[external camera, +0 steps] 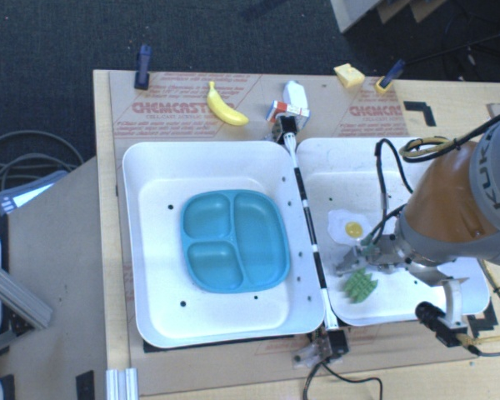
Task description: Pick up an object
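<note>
The small bumpy green toy vegetable (360,286) lies in the lower middle of the right white bin (342,161), just below and touching the grey metal gripper (356,261). I cannot tell how the gripper is set. The big grey arm with the orange band (450,198) reaches in from the right, bent low over that bin. A white and yellow fried egg toy (347,227) sits just above the gripper. The left white bin (142,223) holds a blue plastic plate with three sections (233,240).
</note>
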`<state>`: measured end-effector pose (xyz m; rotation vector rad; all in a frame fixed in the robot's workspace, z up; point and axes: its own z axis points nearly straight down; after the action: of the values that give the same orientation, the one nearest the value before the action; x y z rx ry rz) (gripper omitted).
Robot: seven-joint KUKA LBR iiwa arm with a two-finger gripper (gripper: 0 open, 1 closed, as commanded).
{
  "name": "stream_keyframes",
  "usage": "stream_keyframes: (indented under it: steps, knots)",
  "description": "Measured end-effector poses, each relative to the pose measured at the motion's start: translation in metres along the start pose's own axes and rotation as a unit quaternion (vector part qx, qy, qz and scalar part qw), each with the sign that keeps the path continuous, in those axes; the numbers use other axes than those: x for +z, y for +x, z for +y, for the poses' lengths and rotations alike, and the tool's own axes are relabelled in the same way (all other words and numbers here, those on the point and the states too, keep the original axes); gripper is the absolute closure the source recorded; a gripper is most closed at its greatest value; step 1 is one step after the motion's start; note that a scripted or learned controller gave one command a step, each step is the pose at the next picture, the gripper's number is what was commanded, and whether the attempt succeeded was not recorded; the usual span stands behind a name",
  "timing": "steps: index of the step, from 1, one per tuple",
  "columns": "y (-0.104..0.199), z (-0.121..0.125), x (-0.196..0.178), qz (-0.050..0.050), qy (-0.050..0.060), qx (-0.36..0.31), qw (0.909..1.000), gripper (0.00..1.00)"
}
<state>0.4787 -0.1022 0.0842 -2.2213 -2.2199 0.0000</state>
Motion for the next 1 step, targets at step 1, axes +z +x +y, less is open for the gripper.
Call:
stream_keyframes:
  steps: [1]
  knots:
    - [0.0089, 0.0001, 0.0000, 0.000, 0.000, 0.000, 1.0000, 0.00]
